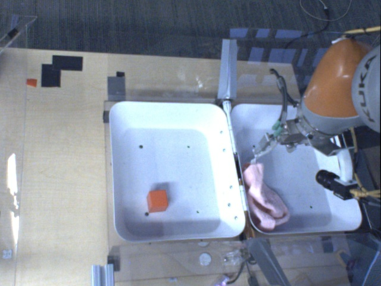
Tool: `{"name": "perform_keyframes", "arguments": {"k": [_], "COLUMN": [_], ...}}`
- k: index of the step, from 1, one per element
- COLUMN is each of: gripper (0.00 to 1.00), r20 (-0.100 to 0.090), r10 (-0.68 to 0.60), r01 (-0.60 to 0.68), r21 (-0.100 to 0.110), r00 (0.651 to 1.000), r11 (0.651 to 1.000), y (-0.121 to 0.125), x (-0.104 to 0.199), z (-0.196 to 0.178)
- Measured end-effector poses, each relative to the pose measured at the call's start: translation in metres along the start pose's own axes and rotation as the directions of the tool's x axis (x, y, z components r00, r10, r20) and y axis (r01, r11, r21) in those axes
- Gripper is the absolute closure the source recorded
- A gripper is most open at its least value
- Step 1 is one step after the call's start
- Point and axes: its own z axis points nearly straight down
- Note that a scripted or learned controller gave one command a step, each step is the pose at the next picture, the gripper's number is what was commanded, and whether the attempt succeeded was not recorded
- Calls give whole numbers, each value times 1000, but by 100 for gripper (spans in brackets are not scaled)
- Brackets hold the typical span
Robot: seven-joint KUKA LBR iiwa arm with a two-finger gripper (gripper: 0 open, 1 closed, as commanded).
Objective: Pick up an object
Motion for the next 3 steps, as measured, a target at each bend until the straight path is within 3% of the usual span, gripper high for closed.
{"name": "perform_keyframes", "arguments": {"k": [1, 2, 3], "gripper": [0, 0, 0], "r20": [1, 2, 3], "r10": [51, 127, 167], "r01": [-51, -127, -167], "r21": [0, 0, -1], "r00": [999, 992, 986], "r11": [999, 992, 986], "y": [1, 55, 8], "x": [-51, -111, -140], "z": [117, 99, 32]}}
